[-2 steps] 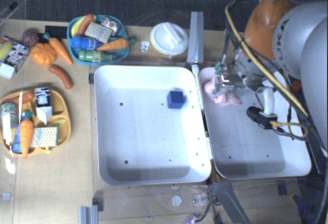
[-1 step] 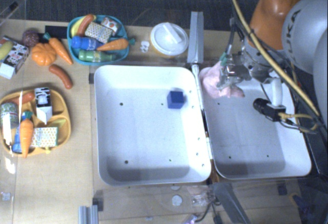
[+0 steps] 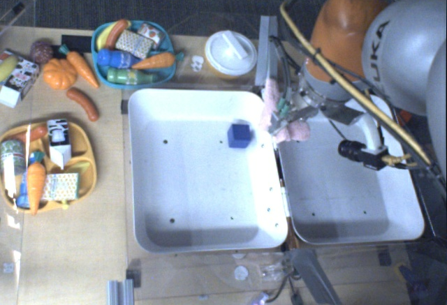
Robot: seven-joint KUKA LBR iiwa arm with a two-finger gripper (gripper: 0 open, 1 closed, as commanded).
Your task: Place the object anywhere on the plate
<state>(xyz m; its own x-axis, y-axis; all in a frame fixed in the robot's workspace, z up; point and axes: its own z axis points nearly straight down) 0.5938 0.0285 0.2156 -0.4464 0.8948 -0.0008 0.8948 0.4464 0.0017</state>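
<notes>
My gripper (image 3: pixel 281 117) hangs over the wall between the two bins, near their back edge. It is shut on a soft pink object (image 3: pixel 298 131), which sticks out on both sides of the fingers. A small blue cube (image 3: pixel 239 135) lies in the left bin (image 3: pixel 174 220), just left of the gripper. The round white plate with a yellow rim (image 3: pixel 231 52) stands on the bench behind the left bin, up and to the left of the gripper.
The right bin (image 3: pixel 363 220) lies under the arm, whose cables and black fitting (image 3: pixel 360 151) hang over it. A blue bowl of toy food (image 3: pixel 134 54) stands left of the plate. More toy vegetables and a yellow tray (image 3: pixel 49 167) sit at the far left.
</notes>
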